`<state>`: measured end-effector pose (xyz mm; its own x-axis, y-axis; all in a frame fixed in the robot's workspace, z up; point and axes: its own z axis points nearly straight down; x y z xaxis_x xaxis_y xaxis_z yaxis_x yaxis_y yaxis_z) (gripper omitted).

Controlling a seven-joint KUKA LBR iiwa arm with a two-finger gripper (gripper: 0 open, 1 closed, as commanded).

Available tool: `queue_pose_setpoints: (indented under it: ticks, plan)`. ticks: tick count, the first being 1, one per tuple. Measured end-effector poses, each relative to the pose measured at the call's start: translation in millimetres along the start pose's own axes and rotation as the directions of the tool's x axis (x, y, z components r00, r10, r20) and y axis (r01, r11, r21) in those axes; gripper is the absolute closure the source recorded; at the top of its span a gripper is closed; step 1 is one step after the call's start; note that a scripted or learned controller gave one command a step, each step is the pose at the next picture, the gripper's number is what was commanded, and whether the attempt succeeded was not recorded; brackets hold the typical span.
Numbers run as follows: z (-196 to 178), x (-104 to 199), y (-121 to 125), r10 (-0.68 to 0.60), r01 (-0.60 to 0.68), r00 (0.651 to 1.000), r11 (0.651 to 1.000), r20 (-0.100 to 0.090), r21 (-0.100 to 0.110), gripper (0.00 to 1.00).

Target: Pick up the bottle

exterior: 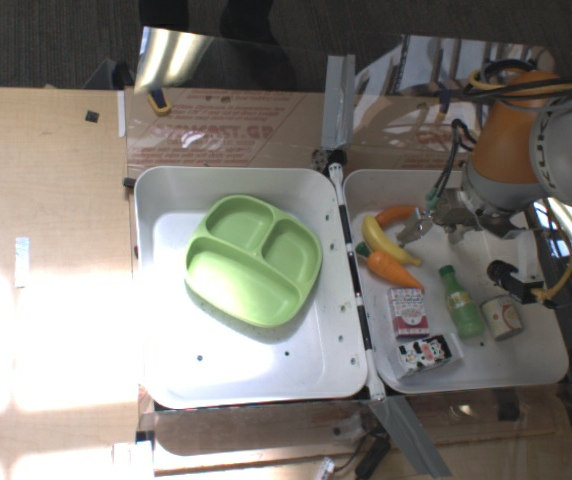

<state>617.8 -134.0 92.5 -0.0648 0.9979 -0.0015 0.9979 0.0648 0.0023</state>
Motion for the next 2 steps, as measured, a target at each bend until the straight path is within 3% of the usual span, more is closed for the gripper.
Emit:
queue_pose_setpoints:
  ticks: [1,2]
  plan:
    - [0.8,-51.8,-52.9,-0.035,0.035,0.999,0.999,-0.001,0.003,0.00]
    - [-8.2,-52.6,-52.6,-0.032,0.032,0.999,0.999,-0.001,0.002,1.00]
